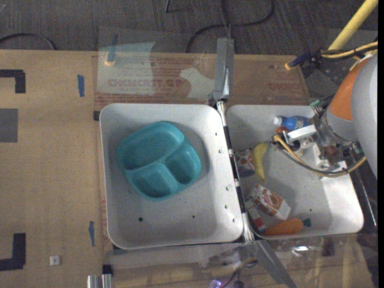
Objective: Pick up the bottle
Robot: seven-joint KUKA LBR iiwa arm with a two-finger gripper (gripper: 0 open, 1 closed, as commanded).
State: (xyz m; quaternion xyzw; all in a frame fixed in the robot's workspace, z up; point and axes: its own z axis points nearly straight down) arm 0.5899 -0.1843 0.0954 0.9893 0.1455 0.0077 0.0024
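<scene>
- Two shallow white bins sit side by side on a brown cardboard-covered bench, seen from above at a slant.
- The left bin [120,221] holds a teal divided plate [159,159], lying flat toward its far left corner.
- The right bin [342,215] holds the clutter, likely kept there so picks start from one side.
- The bottle [292,123], clear with a blue label and white cap, lies on its side near the right bin's far edge. Its label is too small to read.
- The arm's gripper [332,155] hangs over the right bin's right side, just beside the bottle and nearer the front edge. Cables blur it, so I cannot tell how it is set.
- Nothing is visibly held; in my judgement the pick is not yet made.
- A yellow banana [260,159] and a small can [244,162] lie at the right bin's left edge.
- A red-and-white carton [270,201] and an orange carrot [285,226] lie by the front edge; the carton's print is unreadable.
- Faint red lettering on the cardboard beyond the bins cannot be made out.
</scene>
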